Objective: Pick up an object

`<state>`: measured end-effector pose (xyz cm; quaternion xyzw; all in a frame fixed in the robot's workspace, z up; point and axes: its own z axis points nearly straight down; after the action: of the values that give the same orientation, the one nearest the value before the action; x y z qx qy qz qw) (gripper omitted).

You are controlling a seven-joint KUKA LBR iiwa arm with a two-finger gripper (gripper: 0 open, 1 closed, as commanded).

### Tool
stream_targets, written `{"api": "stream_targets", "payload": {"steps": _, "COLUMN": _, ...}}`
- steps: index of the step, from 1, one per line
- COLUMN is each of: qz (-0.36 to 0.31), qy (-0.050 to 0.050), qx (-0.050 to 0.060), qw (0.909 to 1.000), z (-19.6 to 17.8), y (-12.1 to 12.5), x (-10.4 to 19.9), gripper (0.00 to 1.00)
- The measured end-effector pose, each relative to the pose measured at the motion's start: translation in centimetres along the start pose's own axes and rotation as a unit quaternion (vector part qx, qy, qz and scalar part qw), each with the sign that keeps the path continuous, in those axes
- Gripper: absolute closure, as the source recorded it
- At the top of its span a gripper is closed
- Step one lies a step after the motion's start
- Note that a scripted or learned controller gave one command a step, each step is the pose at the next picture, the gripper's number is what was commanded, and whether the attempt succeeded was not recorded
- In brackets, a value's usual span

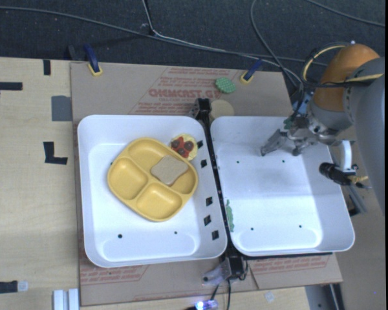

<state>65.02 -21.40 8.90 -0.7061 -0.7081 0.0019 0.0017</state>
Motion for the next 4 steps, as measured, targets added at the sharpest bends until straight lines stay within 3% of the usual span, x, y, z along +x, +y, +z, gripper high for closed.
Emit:
{"api": "stream_targets", "payload": {"steps": 1, "qz": -0.001, "qy": -0.001, "qx": -0.002, "qw": 1.0000, "z": -1.4, "y": 0.2, "x": 0.0, "gripper": 1.00}}
{"api": "stream_targets", "payload": {"steps": 3, "qz": 0.001, "qy": -0.001, "qx": -0.005, "qw": 1.0000, "z": -11.4, "y": 0.7, "x": -0.6, "gripper": 1.00}}
{"api": "stream_targets", "payload": {"steps": 4, "qz": 0.000, "qy": 0.000, "qx": -0.004, "qw": 1.0000, "z": -13.9, "y": 0.8, "x": -0.5, "gripper": 1.00}}
